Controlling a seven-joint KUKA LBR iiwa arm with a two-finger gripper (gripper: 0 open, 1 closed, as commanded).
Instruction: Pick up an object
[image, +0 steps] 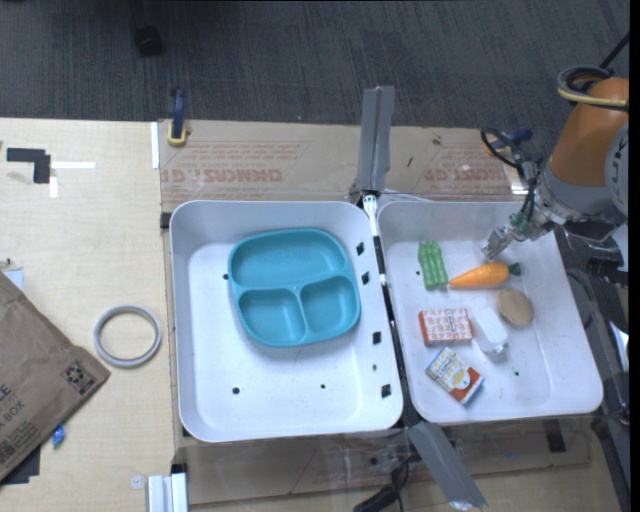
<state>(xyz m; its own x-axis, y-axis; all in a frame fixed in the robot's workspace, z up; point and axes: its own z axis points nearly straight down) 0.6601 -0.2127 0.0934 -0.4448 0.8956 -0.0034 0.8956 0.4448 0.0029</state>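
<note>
1. The gripper (503, 240) hangs over the back part of the right bin (570, 400), just above the leafy end of the toy carrot (480, 277).
2. The gripper's tips are small and blurry from up here, so it is not possible to tell how they are set or whether they touch the carrot. Nothing can be seen held between them.
3. The arm (585, 135) is grey with an orange band and comes in from the right, behind the carrot.
4. The carrot lies on its side on the bin floor, with its orange point toward the left bin (200, 400) and its green end toward the gripper.
5. Just left of the carrot lies a green toy vegetable (432, 264) with ridges.
6. In front of the carrot, a little to the right, sits a brown round thing (516, 308) like a potato.
7. In front of the carrot, to the left, lies a small red and white box (446, 326).
8. A small white block (490, 336) lies between that box and the brown thing.
9. Nearest the front, well away from the carrot, lies a little colourful carton (454, 376).
10. A blue tray with three sections (294, 287) sits in the left bin, well to the left of the carrot.
11. A ring of tape (127, 334) lies on the bench, far left of the carrot.
</note>
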